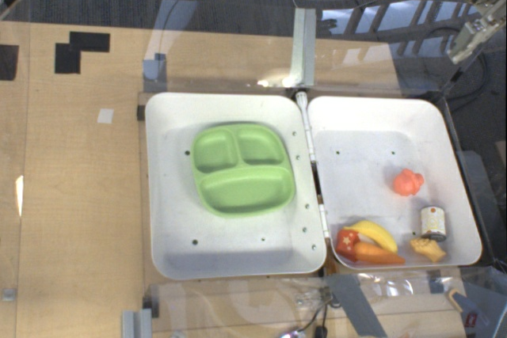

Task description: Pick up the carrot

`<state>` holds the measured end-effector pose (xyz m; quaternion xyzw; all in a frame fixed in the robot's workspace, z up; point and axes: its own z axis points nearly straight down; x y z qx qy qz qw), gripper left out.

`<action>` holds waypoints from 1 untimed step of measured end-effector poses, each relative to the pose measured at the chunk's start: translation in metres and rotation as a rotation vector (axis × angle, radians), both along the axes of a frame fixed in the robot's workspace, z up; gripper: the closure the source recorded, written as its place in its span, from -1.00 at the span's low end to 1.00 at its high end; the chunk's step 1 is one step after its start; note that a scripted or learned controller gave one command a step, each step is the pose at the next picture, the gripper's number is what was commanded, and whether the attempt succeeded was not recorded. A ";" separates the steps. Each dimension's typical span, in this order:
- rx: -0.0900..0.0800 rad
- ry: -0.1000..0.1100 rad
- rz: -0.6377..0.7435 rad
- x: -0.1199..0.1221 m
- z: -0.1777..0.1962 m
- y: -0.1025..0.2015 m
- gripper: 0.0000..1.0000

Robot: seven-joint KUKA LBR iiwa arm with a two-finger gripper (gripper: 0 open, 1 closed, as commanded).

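Note:
The carrot (380,254) is orange and lies flat along the front wall of the right bin (372,131), near its front left corner. It touches a yellow banana (375,233) just behind it and a red fruit (346,241) at its left end. My gripper (465,42) is at the upper right of the camera view, beyond the back right corner of the right bin and far from the carrot. Nothing shows in its grasp.
A pink-orange fruit (408,182) lies mid-right in the right bin. A small can (432,222) and a yellow-brown piece (428,249) sit in its front right corner. A green divided plate (240,169) rests in the left bin (170,194). Cables hang behind the bins.

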<state>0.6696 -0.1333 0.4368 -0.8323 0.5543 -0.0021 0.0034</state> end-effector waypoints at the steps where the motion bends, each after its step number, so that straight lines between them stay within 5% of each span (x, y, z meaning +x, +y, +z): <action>1: 0.000 -0.002 -0.105 0.000 0.000 -0.054 1.00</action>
